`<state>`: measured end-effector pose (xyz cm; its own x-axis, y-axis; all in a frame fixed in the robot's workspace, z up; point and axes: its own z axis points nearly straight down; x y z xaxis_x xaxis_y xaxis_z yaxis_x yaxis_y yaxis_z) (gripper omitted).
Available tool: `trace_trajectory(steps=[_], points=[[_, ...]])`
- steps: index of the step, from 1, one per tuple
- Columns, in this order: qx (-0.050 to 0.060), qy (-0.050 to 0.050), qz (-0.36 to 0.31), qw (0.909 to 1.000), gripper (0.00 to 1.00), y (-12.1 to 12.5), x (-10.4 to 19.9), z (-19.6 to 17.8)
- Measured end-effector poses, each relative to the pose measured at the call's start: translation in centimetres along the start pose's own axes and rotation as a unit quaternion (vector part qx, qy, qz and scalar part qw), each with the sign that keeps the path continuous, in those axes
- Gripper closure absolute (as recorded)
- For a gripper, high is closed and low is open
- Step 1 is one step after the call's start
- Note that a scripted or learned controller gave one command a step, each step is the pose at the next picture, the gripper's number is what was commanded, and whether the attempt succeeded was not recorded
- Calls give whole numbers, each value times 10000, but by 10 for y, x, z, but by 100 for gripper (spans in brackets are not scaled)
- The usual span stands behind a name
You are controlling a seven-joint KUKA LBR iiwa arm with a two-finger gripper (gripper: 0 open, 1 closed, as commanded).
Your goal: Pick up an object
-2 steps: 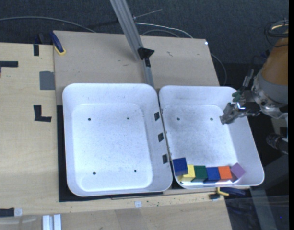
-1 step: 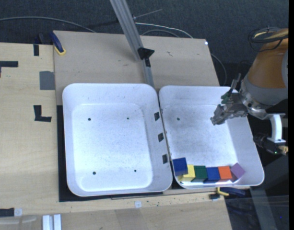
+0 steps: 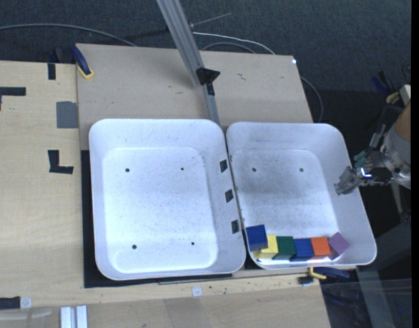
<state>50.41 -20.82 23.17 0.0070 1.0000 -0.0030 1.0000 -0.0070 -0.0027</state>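
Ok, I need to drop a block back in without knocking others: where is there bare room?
The left bin has bare floor from wall to wall. In the right bin, the floor is bare from the far wall down to the row of colored blocks, which crowds the near wall. The gripper sits at its right rim.

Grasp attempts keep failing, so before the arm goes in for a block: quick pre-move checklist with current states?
1. Targets present: row of small coloured blocks along the near wall of the right-hand shallow white bin, from the blue block to the purple block: ok.
2. Two-finger gripper carrying nothing: cannot tell, it is small and blurred at the bin's right rim.
3. Gripper above a target: not ok, it sits at the right rim, away from the row.
4. Room around blocks for fingers: not ok, they are packed together against the wall.
5. Path from gripper to the row free of obstacles: ok.
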Motion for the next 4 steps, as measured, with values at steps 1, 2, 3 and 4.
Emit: trace_trajectory(steps=[1,2,3,4], points=[[20,20,-29,10000,100,-20,-1,46],[-17,14,-40,10000,100,-14,-1,19],[-60,-1,-64,10000,100,68,34,-119],[8,24,-32,10000,100,-21,58,-103]])
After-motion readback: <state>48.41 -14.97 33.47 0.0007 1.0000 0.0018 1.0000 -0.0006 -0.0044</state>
